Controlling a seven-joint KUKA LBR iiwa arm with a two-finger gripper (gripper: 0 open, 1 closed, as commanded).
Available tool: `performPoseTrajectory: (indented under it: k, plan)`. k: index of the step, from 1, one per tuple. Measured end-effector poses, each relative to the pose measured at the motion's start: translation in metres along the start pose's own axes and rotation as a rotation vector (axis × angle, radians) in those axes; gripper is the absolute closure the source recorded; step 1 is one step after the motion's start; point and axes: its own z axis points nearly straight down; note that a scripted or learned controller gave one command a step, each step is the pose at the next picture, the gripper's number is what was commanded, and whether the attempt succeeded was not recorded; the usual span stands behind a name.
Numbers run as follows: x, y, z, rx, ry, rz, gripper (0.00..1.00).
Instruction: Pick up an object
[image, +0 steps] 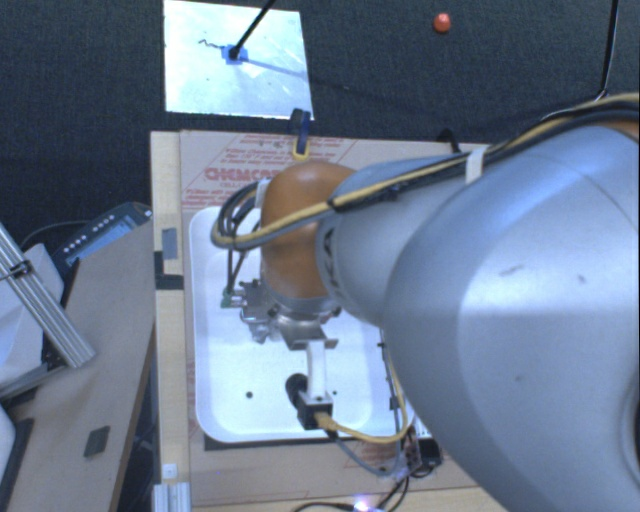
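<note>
My grey arm reaches in from the right and covers most of the bench. Its orange band (295, 235) hangs over the left white bin (215, 400). Under the band, the metal body of my gripper (262, 318) points straight down into the bin, and the wrist hides what is beneath it. The bare bin floor to the left and front of the gripper shows just a tiny dark speck (249, 394). The arm hides the rest of this bin and the right bin.
A cardboard sheet with red print (250, 165) lies under the bin. A shiny foil sheet (235, 60) sits behind it. On the left are a grey device (100, 235) and an aluminium rail (40, 300).
</note>
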Motion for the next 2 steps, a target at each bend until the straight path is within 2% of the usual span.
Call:
performPoseTrajectory:
  k: [1,2]
  plan:
    - [-0.07,0.003,-0.15,-0.026,0.005,0.006,1.0]
    - [0.006,0.056,-0.074,-0.011,0.004,-0.007,1.0]
